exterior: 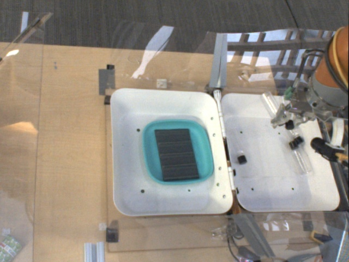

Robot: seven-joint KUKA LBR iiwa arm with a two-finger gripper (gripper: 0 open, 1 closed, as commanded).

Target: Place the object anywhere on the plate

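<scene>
On the wooden table point(60, 146) two shallow white bins sit side by side, touching along their inner edges. The left bin point(125, 190) holds the teal plate point(150, 157), a rounded square dish lying flat in the bin's middle, and on that plate rests a dark ribbed rectangular block point(176, 154), lying flat with its long side running near to far. If that block is the task's object, it already lies within the plate's rim, well clear of the edges on every side.

The right bin point(262, 195) carries smaller things: a clear tube-like piece point(300, 160) lying toward its right side, a tiny dark item point(241, 159) near the left wall, and another small dark bit point(296, 142) beside the tube (what these are is too small to tell).

The arm, with its orange band point(335, 64), reaches in over the far right corner of the right bin, and its gripper point(288, 119) hangs there, well apart from the plate; whether it is spread or pressed together I cannot tell, and nothing shows between its tips.

As for handling, the block looks stiff, flat and fairly light, its ridged top likely giving some friction. I judge the best hold is across its short width, on the two long edges, near the middle so it does not tip.
</scene>
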